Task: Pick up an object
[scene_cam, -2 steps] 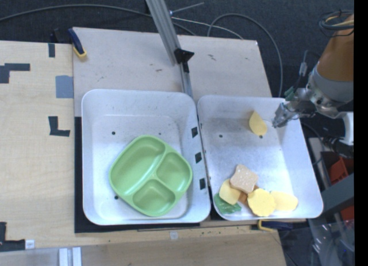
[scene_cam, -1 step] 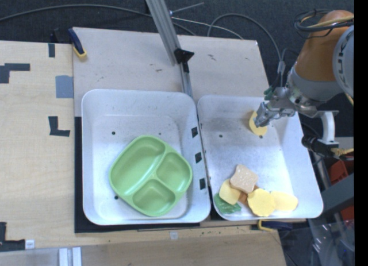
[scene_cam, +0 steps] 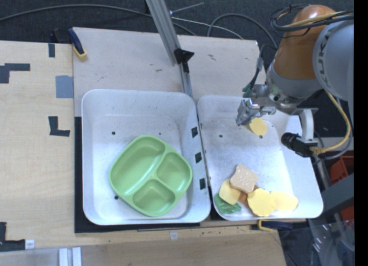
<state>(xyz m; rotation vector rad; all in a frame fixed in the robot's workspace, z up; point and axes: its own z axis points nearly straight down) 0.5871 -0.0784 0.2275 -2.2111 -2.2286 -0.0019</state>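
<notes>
Reaching in from the right over the far end of the right bin [scene_cam: 227, 144]: grey KUKA arm, gripper [scene_cam: 250, 113] pointed down at the white floor. Just beside the tip, on its near side, a small pale-yellow piece [scene_cam: 259, 127], touching or nearly touching the gripper. Impossible to tell from this slant whether clamped, released or merely brushed, or whether lifted or lying on the bin floor.

Heaped at the near end of the same bin, well apart from the gripper: a tan bread-like slice [scene_cam: 244, 178], a yellow wedge [scene_cam: 229, 192], two flat yellow rounds [scene_cam: 271, 202] and a scrap of green [scene_cam: 222, 205]. Alone in the left bin [scene_cam: 92, 144], a green divided plate [scene_cam: 151, 174]. Beyond both bins, bare wooden worktop [scene_cam: 126, 58] and a slanting metal rail [scene_cam: 160, 18].

Likely risks from here: if only nipped at its edge, the thin yellow piece apt to slip free on the lift and drop back; if not gripped at all, a rise with nothing taken. Also possible, given the closeness to the far right wall, a nudge of the piece against the bin side and out of reach.

No brand, label or legible writing anywhere.
</notes>
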